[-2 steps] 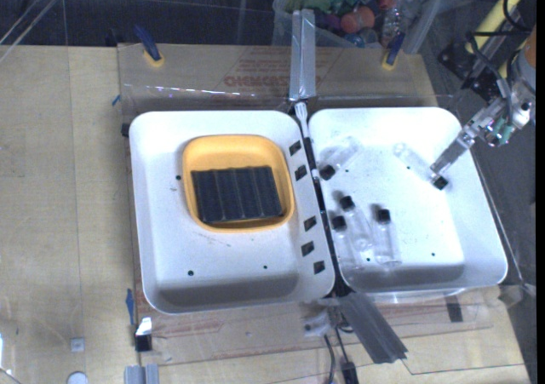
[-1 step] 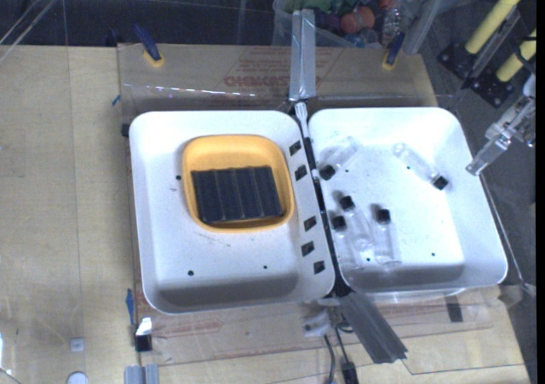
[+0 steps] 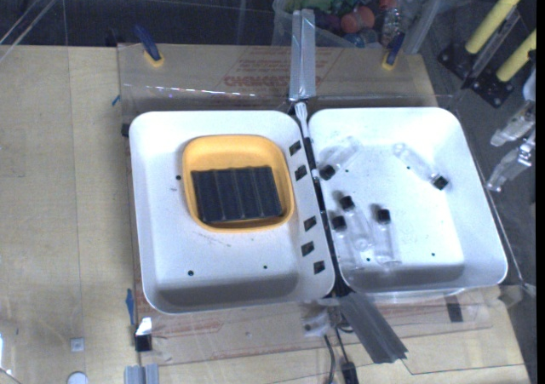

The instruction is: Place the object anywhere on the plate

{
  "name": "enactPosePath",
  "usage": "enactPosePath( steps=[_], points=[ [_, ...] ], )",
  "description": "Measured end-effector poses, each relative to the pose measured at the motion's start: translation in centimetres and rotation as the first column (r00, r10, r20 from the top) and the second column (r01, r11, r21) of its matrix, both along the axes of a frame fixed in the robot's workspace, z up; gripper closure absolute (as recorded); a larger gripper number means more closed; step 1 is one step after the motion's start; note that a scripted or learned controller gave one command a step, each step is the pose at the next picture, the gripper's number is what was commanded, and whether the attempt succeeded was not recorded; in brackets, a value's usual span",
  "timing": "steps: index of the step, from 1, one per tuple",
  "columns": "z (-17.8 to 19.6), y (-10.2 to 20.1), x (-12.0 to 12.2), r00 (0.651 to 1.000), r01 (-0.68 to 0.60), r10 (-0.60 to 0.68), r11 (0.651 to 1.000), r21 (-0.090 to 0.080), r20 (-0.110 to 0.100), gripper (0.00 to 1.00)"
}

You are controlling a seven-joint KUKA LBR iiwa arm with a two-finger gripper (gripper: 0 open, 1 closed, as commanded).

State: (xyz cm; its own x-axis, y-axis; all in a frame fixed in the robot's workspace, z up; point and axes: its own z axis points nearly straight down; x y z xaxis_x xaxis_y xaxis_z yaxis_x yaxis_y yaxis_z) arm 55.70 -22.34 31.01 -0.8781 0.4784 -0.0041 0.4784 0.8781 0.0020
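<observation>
Hanging beyond the outer wall of the right bin (image 3: 481, 242), the gripper (image 3: 512, 152) shows as pale, half-clear shapes at the edge of the camera view. Whether it is open or closed cannot be told, and nothing can be seen held in it.

The relation that matters is sideways. The dark ribbed block (image 3: 237, 195) lies well apart from the gripper, straight across the whole right bin and over the dividing wall (image 3: 306, 195), in the left bin (image 3: 162, 267). It rests flat on the yellow plate (image 3: 194, 157), inside the rim and toward the plate's near edge. Its long side points roughly along the line back to the gripper, and its ribs run across that line.

Judged from how things lie, the block is the task's object and the placing looks done. Closer to the gripper, in the right bin, lie several small clear pieces with black caps (image 3: 380, 217). If one of those is meant instead, the reach is short and the plate lies directly beyond.
</observation>
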Motion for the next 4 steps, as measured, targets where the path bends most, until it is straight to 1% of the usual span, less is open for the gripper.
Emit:
enactPosePath(
  steps=[1, 2, 3, 4],
  points=[
    [1.1, -0.1, 0.1, 1.0, 0.004, -0.004, 1.0, -0.001, 0.009, 1.0],
    [1.7, 0.0, -1.8, 0.966, -0.258, 0.258, 0.966, -0.001, 0.0, 1.0],
    [-0.7, 0.1, -2.4, 0.871, -0.491, 0.491, 0.871, -0.001, 0.0, 1.0],
    [-7.1, 0.1, -2.2, 0.655, -0.756, 0.756, 0.655, -0.002, -0.001, 1.0]
  ],
)
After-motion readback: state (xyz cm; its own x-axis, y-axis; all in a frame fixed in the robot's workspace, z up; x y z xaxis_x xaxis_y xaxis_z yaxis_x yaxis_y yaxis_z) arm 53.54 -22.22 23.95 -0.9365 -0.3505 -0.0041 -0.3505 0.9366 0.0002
